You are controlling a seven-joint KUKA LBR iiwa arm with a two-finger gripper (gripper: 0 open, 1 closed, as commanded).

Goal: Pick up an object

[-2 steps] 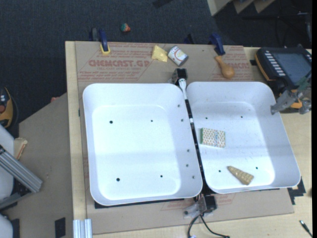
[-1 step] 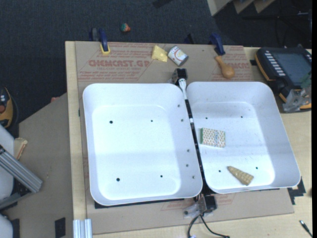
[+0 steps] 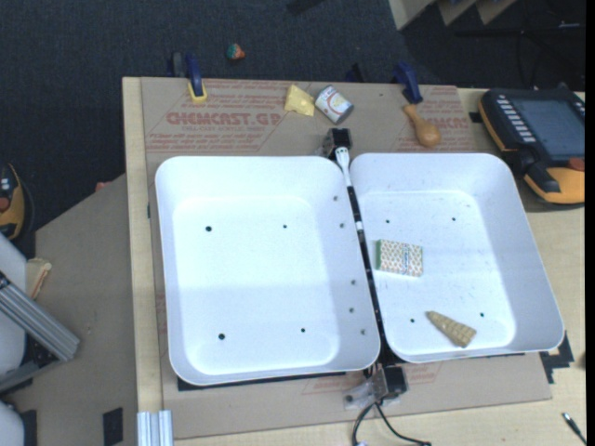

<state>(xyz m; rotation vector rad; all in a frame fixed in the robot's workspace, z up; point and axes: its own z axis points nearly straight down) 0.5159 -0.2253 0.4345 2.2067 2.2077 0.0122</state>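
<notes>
Packet [image 3: 400, 257] lies flat mid right bin [image 3: 521, 249], cone [image 3: 452, 327] near its front wall, well apart. Jaws' state: cannot tell.

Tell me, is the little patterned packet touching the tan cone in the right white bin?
Apart. The camera view shows bare white bin floor between the small patterned packet and the tan cone.

Robotics lab, clamped bench board [image 3: 232, 119], teach pendant [image 3: 539, 133]
</notes>
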